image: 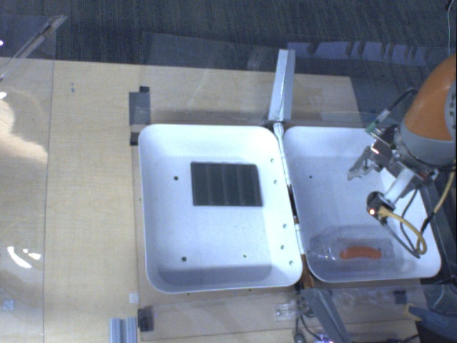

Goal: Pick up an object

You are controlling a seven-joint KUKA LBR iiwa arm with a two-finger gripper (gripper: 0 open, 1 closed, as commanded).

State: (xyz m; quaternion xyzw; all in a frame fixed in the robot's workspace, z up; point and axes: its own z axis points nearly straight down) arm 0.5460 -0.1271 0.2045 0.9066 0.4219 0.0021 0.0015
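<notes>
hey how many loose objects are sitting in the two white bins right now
1: a clear plastic piece with an orange part lies near the front edge of the right bin. The arm covers part of that bin, so something could be hidden beneath it.

I see a pale wooden desk point(78, 191) with dark carpet point(178, 6) beyond its far edge and glare across its left side.
</notes>
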